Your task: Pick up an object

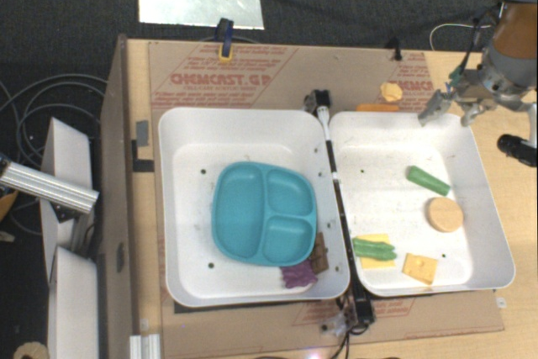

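Above far right corner of right white bin (479, 181): grey two-finger gripper (450, 107), fingers spread, nothing between. Nearest candidates: green cylindrical piece (428, 179), then round tan disc (445, 214), both well apart, lower in bin. Risk: straight descent meets bin rim or bare floor; closes on nothing.

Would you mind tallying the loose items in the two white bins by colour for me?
Green: 2, the green stick and the green bean-like piece lying on a yellow piece
Yellow or orange: 2, the yellow piece and the orange wedge
Tan: 1, the round disc
Teal: 1, the divided plate
Purple: 1, the purple piece
Brown: 1, the brown piece
Total: 8
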`<state>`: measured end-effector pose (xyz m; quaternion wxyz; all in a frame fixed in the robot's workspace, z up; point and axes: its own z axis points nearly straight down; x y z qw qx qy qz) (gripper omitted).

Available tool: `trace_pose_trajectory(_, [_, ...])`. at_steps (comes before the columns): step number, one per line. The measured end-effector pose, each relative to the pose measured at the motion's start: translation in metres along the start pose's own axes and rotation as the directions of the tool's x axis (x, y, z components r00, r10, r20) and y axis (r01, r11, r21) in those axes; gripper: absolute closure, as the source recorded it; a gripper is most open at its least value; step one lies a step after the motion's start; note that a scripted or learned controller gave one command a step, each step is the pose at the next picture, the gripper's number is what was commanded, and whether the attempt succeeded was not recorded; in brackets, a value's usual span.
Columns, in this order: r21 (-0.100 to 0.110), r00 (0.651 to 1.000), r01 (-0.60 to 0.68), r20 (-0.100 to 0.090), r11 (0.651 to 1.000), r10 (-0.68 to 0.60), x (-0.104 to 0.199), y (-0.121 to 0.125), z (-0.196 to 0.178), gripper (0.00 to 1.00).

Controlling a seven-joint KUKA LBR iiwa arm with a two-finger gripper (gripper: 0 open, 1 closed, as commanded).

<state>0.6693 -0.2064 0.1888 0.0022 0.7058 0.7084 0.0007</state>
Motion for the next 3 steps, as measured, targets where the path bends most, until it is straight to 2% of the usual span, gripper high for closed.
trace_pose_trajectory(1, [0.008, 1.0, -0.004, -0.002, 1.0, 0.004, 0.0, -0.051, 0.032, 0.0])
trace_pose_trajectory(2, [0.007, 1.0, -0.003, -0.003, 1.0, 0.003, 0.012, -0.059, 0.084, 0.0])
trace_pose_trajectory(3, [0.0, 1.0, -0.003, -0.001, 1.0, 0.003, 0.011, -0.057, 0.07, 1.0])
